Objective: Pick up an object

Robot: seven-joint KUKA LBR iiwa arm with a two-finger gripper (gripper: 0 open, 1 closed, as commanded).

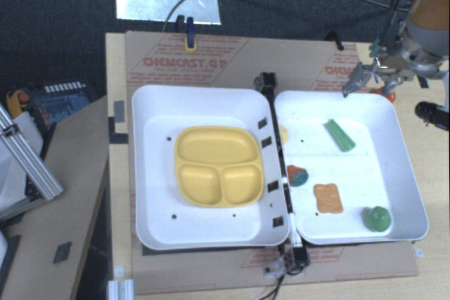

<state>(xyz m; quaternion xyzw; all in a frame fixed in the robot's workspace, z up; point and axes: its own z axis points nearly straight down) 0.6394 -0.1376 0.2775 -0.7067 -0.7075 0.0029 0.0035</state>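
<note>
The hand (368,79) hovers over the far right corner of the right bin (404,144); whether it is open or closed I cannot tell. In that bin lie a green stick (339,135), an orange piece (328,197), a green lump (377,218) and, perhaps, a small red-and-blue toy (297,175). A yellow tray (217,166) sits in the left bin (151,151).

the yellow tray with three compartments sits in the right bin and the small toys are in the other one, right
Not quite. The camera view shows the yellow tray in the left bin, not the right one. The small toys, such as the green stick and orange piece, lie in the right bin.
</note>
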